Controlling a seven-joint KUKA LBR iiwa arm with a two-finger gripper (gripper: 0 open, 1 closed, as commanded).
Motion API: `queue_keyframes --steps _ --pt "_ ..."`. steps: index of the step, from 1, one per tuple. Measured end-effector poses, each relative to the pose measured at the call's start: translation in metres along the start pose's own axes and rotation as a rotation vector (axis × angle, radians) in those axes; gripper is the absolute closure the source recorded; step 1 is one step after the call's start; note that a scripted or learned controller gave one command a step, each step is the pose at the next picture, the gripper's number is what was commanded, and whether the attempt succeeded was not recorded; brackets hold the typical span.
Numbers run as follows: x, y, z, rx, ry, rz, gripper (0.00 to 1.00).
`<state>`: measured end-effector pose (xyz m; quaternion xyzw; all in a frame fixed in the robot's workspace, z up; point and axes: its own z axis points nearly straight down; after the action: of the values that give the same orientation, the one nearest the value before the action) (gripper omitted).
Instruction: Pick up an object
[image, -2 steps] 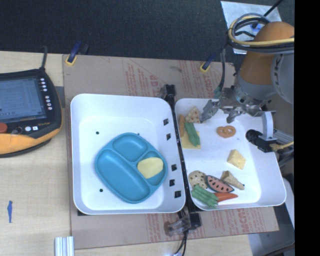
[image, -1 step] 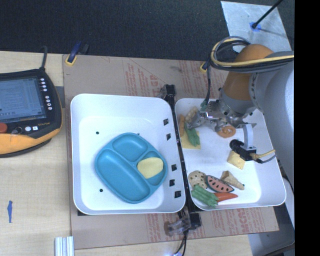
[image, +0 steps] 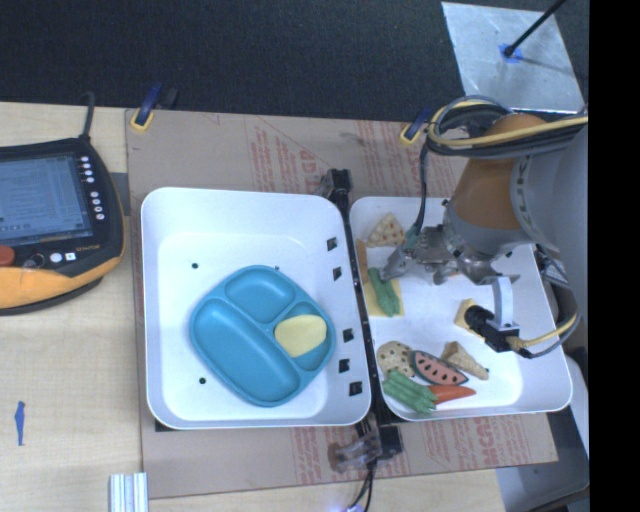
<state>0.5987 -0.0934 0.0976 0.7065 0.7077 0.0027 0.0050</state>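
Pincer (image: 392, 268) low in the right bin (image: 545, 395), beside a green piece (image: 386, 293) and yellow strip (image: 373, 298) by the bin's wall; its opening cannot be told. Crowding against that wall may cause a slip or double pick.

Orange-edged control pendant (image: 50, 225) on bench, left of bins, blue clamp (image: 147, 105) behind

Right bin (image: 545, 395) partly behind arm (image: 510, 190)
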Motion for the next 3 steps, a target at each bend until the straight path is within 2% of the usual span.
queue_keyframes --steps 1,2,3 --pt "-0.008 0.058 0.002 0.006 0.003 -0.006 0.0" --pt "-0.008 0.001 0.001 0.003 0.001 -0.001 0.0" --pt "-0.004 0.062 0.003 0.006 0.002 -0.005 0.0"
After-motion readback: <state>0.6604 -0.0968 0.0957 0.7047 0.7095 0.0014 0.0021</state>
